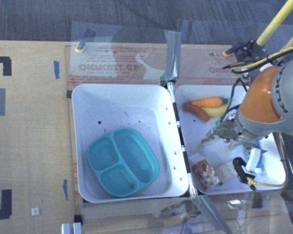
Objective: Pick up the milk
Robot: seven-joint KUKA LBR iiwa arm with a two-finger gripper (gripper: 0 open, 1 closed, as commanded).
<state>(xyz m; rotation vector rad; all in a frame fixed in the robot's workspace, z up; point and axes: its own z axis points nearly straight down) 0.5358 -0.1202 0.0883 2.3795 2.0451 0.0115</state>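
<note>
Overhead, two shallow white bins sit side by side on the bench. Left bin [83, 101]: a teal divided plate [122, 161] with three compartments lies flat toward the near-left corner. Right bin [200, 92]: a carrot [208, 102], a reddish sausage-shaped item [197, 112] and a yellow item [216, 111] lie together at the far end, touching or nearly so. A small brown patterned carton [206, 173] (possibly the milk; its label is too small to read) lies at the near-left corner, just beside a pale flat packet [226, 171]. The arm [263, 101] reaches in from the right, its orange band above the wrist. The gripper [219, 132] hangs over the middle of the right bin, apart from the carton; whether it is parted or closed cannot be told.
</note>
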